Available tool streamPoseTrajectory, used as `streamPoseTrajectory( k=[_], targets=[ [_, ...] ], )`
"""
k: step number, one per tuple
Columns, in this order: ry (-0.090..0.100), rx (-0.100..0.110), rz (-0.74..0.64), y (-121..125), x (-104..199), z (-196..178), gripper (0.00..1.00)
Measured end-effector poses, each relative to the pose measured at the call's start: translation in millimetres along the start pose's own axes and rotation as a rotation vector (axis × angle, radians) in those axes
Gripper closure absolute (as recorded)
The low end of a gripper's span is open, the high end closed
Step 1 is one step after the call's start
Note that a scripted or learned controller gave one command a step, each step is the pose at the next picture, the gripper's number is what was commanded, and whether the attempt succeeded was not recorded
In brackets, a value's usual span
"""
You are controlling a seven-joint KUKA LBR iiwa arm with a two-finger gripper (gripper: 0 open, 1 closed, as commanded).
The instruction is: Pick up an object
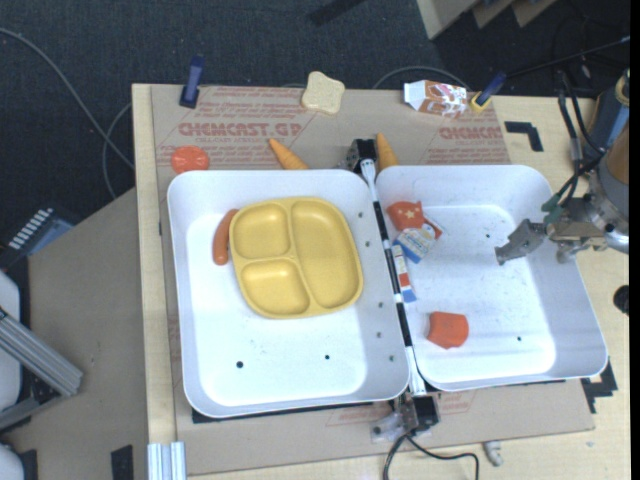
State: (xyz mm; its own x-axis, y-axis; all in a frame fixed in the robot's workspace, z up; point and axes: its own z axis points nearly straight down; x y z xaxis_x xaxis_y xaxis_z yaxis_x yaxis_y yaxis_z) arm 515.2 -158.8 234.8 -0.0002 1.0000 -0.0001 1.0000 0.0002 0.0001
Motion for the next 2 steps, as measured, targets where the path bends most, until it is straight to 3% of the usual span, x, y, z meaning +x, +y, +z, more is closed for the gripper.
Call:
streamPoseTrajectory(
  k=[1,2],
  targets=[
    [0.002,0.003,-0.001,17,53,72,0.00],
    [0.001,0.001,0.001,-27,59,151,0.00]
  ],
)
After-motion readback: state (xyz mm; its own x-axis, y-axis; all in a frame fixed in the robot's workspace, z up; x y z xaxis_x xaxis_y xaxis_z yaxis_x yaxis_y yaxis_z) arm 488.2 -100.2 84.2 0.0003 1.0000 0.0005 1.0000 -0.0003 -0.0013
